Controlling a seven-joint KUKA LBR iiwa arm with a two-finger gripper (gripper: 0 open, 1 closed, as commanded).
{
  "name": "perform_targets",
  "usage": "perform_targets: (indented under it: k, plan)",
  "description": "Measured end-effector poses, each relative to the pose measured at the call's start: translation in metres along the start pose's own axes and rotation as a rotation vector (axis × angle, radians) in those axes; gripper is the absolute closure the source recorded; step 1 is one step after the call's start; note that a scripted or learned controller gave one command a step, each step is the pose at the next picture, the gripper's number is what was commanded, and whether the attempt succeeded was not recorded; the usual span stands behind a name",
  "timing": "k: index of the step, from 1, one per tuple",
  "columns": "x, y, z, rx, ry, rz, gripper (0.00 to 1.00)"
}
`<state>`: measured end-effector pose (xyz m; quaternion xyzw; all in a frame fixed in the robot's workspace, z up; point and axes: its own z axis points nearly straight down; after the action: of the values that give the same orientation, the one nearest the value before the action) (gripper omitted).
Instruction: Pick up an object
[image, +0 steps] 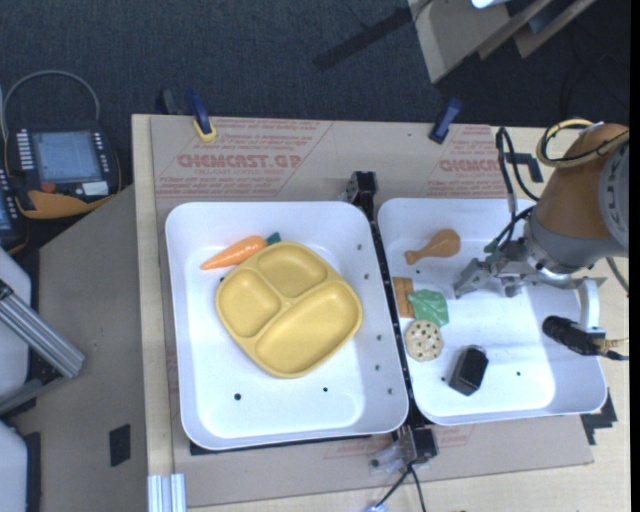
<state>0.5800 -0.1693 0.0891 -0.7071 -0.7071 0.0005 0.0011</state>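
The counter (300, 150) carries two white bins side by side. The left bin (200, 380) holds a yellow divided plate (288, 308) in its middle, with a toy carrot (232, 252) lying just beside the plate's upper left edge. The right bin (530, 390) holds the smaller things, and any one of them can be the thing to pick up: a toy drumstick (434, 245) near the top, a green piece (428, 305) touching an orange piece (402, 296) at the left wall, a cookie (424, 341) just below the green one, and a black block (467, 369) near the bottom. The arm (585, 200) reaches in from the right, and its claw (490, 278) hangs over the upper middle of the right bin, between the drumstick and the green piece but apart from both. Whether the claw is apart or together I cannot tell, because the metal parts are seen from above and blend together; nothing is visible between them. I judge that the main risk is a descent onto bare floor, since the claw is not above any object now. Another risk is the crowded group at the left wall: a grasp there may catch two pieces together, or the wall may block one side of the claw. The round cookie may also be too flat to grip.
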Motion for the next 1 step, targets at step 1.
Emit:
perform_targets:
  k: [1]
  plan:
    - [-0.0001, 0.0008, -0.011, -0.003, -0.001, 0.0, 1.0]
